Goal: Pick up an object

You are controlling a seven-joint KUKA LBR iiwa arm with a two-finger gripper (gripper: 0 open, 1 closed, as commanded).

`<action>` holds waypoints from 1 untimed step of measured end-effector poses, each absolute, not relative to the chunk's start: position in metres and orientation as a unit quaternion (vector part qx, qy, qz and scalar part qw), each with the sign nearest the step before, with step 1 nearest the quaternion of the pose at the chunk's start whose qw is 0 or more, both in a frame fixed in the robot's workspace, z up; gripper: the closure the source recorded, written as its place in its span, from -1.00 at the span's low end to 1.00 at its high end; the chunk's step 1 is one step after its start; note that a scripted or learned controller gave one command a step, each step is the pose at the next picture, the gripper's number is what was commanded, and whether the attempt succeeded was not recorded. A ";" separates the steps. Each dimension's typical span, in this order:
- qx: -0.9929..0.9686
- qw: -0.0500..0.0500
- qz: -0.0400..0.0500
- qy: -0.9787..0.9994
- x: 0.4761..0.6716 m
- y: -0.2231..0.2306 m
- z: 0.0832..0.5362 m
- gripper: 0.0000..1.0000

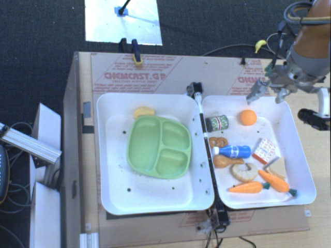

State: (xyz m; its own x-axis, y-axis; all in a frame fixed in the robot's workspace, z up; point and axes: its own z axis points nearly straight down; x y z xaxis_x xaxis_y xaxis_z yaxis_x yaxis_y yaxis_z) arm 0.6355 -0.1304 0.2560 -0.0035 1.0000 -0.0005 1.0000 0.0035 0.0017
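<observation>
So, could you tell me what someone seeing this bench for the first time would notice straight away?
Probably the green divided plate filling much of the left bin, with a small yellow item at its far edge. Next, the cluster of toy food in the right bin: an orange ball, a blue bottle and two carrots. The gripper hangs open over that bin's far right corner, holding nothing.

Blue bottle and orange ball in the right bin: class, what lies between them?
In the camera view, bare white bin floor separates the blue bottle from the orange ball; nothing lies between them.
</observation>
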 end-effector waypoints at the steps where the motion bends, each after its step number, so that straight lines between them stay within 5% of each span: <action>1: 0.706 0.001 0.000 0.708 0.631 -0.170 0.203 -1.00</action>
